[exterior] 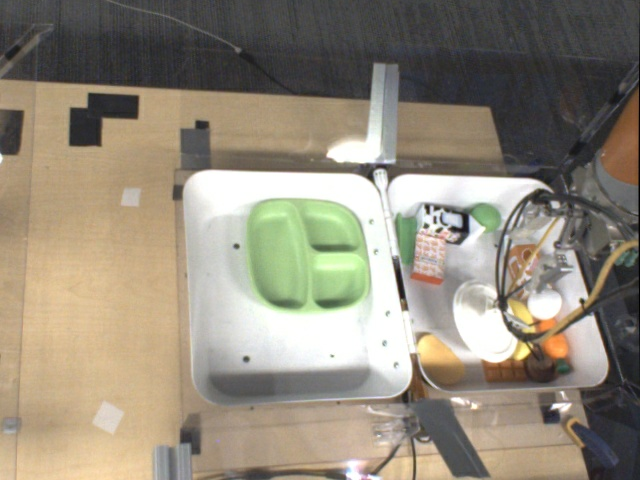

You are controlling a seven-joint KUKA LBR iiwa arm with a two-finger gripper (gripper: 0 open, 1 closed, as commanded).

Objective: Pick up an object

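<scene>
The right bin [600,363] holds several small objects. A red-and-white patterned box [430,253] lies near its left side, with a black-and-white item [447,221] and a green piece [486,215] behind it. A white bowl [482,318] sits in the middle, and a yellow-orange lump [437,356] is at the front left. A brown block [505,370] and an orange piece [555,347] lie at the front right. My gripper [535,280] hangs low over the bin's right half, just right of the bowl, wrapped in cables. Things beneath it are partly hidden.
The left bin [215,268] holds a green divided tray [305,254]. A metal post [384,113] stands behind the seam between the bins. Black cables [520,228] loop around the wrist. Bare wooden bench [90,298] stretches to the left.
</scene>
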